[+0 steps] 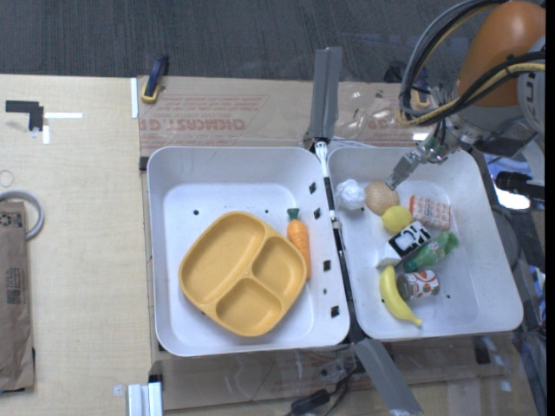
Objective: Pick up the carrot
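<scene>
The carrot (pixel 299 237) is small and orange with a green top. It lies in the left bin (pixel 173 189), against the right edge of the yellow divided plate (pixel 244 273), green end pointing to the back. My gripper (pixel 401 173) hangs over the back of the right bin (pixel 486 232), just above and right of a tan potato (pixel 380 198). It is well to the right of the carrot, across the divider between the bins. Nothing is visibly held in it.
The right bin holds a white crumpled object (pixel 350 194), a lemon (pixel 396 218), a snack packet (pixel 430 210), a black-and-white box (pixel 409 237), a green bottle (pixel 431 253), a can (pixel 421 285) and a banana (pixel 395 296). Cardboard (pixel 225 115) lies behind the bins.
</scene>
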{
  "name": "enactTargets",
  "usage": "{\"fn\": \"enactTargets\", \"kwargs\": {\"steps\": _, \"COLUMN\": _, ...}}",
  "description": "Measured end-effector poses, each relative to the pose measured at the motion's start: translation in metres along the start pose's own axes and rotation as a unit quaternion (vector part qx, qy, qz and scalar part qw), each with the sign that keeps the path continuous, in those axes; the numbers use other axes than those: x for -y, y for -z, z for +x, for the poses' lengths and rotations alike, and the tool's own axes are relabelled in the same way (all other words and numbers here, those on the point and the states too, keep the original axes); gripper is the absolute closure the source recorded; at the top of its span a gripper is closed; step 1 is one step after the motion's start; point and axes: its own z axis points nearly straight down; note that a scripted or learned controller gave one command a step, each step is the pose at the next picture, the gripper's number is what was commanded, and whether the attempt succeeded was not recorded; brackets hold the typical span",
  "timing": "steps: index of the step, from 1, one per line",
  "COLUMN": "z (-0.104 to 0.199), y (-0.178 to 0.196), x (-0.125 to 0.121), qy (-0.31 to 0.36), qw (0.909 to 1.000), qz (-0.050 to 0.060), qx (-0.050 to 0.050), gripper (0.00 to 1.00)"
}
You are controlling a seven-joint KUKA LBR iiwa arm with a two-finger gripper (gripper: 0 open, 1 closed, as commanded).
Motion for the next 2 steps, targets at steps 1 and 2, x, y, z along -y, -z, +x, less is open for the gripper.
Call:
{"fn": "enactTargets", "kwargs": {"steps": 1, "z": -0.03, "y": -0.082, "x": 0.033, "qy": 0.087, "qw": 0.9962, "qz": 0.0, "qx": -0.001, "gripper": 0.0}}
{"fn": "enactTargets", "kwargs": {"steps": 2, "z": -0.054, "y": 0.029, "x": 0.034, "qy": 0.103, "qw": 0.9947, "qz": -0.001, "qx": 0.001, "gripper": 0.0}}
